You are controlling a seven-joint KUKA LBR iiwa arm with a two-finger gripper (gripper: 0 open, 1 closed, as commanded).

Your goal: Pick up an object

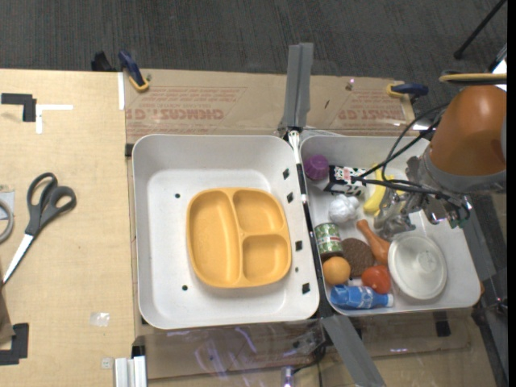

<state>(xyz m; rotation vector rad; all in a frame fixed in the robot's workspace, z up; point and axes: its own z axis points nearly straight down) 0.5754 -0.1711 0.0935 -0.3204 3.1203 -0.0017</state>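
Cardboard (242,103) lines the wooden bench (64,280) behind both bins; hand (395,216) grip unclear.

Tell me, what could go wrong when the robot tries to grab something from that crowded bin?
1. The right bin is packed tight, so the gripper might bump the carrot or the clear bowl beside it rather than closing cleanly on one thing.
2. Round things like the orange and the tomato could roll away if nudged.
3. The cables hanging by the wrist might snag.
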